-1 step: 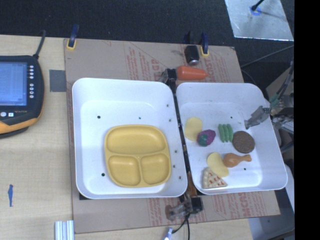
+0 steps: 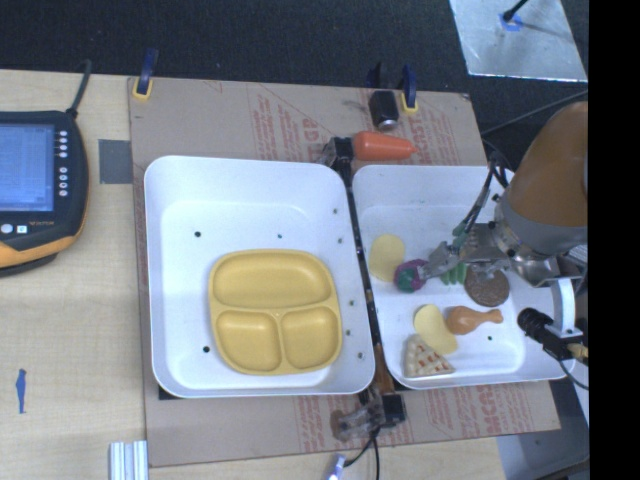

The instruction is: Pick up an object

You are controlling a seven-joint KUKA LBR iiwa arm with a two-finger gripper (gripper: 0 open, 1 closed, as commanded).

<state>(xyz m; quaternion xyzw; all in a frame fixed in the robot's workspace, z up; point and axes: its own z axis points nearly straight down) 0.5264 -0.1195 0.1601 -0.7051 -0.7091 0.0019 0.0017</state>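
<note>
In the right bin [image 2: 420, 193] lie several toy foods: a yellow piece [image 2: 386, 255], a purple and green piece [image 2: 410, 275], a brown round cookie [image 2: 487, 287], a brown drumstick [image 2: 472, 318], a pale yellow piece [image 2: 434, 326] and a waffle wedge [image 2: 426, 359]. My gripper [image 2: 447, 264] reaches in from the right, low over the bin's middle. Its tips sit just right of the purple and green piece, beside a small green item. Nothing is plainly seen between the fingers.
The left bin [image 2: 180, 198] holds a yellow three-part plate [image 2: 275, 310]. An orange carrot-like toy [image 2: 381, 147] lies just beyond the bins. A teach pendant [image 2: 35, 183] rests at the far left. Clamps stand along the cardboard's edges.
</note>
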